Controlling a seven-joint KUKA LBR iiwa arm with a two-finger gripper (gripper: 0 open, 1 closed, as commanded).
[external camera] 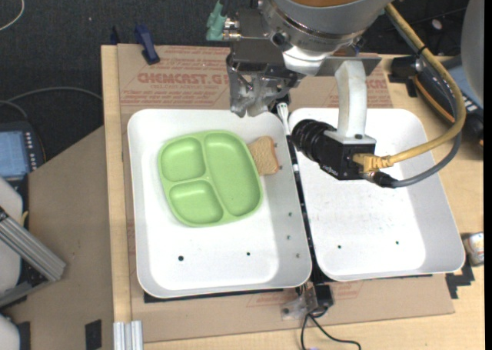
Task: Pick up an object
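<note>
A green divided plate (209, 178) lies in the left white bin (154, 264). A small tan cracker-like piece (266, 155) rests against the plate's upper right rim. My gripper (257, 102) hangs over the far edge of the left bin, just above and behind the tan piece. Its metal fingers point down with nothing visible between them, and their spacing is hard to read. The large grey and orange arm covers the area above it.
The right white bin (384, 241) sits beside the left one. A black camera unit (330, 150) with a yellow cable (419, 152) hangs over the right bin's far left part. A cardboard sheet (177, 71) lies under both bins.
</note>
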